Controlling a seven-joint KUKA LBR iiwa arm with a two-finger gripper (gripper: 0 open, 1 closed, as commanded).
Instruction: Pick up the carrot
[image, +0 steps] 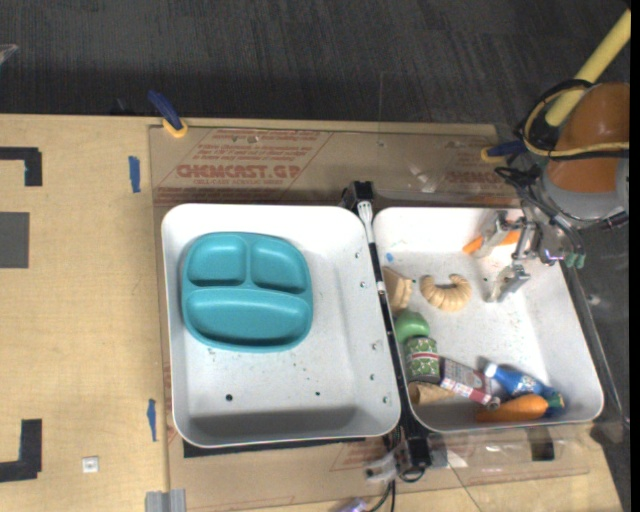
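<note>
The gripper (518, 262) hangs over the right bin's (585, 330) far corner — whether its jaws are open or closed cannot be told. The carrot (517, 407) lies at the near edge, well apart, beside a tube (512, 381).

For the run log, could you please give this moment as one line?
arm: over right bin's far corner | gripper: above bin floor, nothing between fingers | carrot: near edge of right bin, untouched

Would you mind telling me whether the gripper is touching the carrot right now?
Apart. The camera view shows the gripper high in the right bin, while the carrot lies by the bin's near wall, with bare white floor between them.
</note>
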